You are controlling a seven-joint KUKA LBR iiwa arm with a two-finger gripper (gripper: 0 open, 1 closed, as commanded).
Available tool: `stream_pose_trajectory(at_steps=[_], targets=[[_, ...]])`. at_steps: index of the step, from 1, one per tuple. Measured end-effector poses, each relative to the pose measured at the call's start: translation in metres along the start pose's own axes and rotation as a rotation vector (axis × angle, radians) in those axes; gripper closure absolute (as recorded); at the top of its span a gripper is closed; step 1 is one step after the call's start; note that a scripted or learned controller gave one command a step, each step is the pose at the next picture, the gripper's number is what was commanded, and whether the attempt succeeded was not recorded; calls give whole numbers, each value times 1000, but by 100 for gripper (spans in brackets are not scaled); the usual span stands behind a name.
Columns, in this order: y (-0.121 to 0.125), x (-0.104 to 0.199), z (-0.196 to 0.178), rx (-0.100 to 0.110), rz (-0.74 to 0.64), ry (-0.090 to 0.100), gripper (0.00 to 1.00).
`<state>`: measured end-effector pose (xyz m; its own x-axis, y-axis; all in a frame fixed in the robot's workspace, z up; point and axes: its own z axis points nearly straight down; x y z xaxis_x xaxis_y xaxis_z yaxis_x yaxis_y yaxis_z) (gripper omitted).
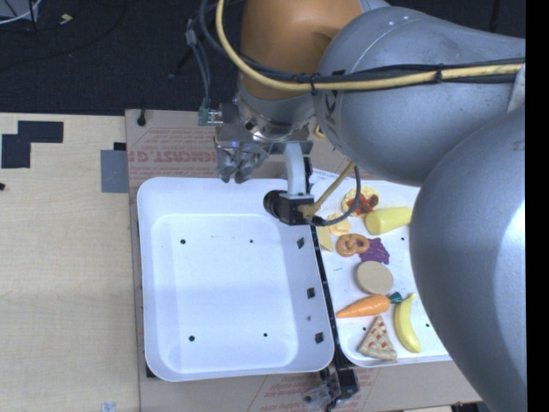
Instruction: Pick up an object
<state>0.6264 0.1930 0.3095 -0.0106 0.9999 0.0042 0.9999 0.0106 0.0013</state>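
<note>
Toy foods lie in the right bin (343, 350): carrot (364, 306), banana (406, 324), round biscuit (374, 276), pizza wedge (377, 342). Claw (236, 168) hangs over the left bin's (154, 273) far rim, apparently nothing in it; finger spread cannot be told.

I counted two white bins — the left bin (163, 230) and the right bin (343, 333). In the right one: one carrot (364, 306), one banana (406, 323), one pretzel (350, 245) — and one pizza slice (377, 341).
</note>
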Motion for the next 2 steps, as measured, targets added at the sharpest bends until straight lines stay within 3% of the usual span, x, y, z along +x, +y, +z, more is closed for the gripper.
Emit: stream_pose_trajectory(at_steps=[1, 2], targets=[[19, 52, 13, 3, 6, -4, 100], [16, 50, -48, -1, 8, -3, 100]])
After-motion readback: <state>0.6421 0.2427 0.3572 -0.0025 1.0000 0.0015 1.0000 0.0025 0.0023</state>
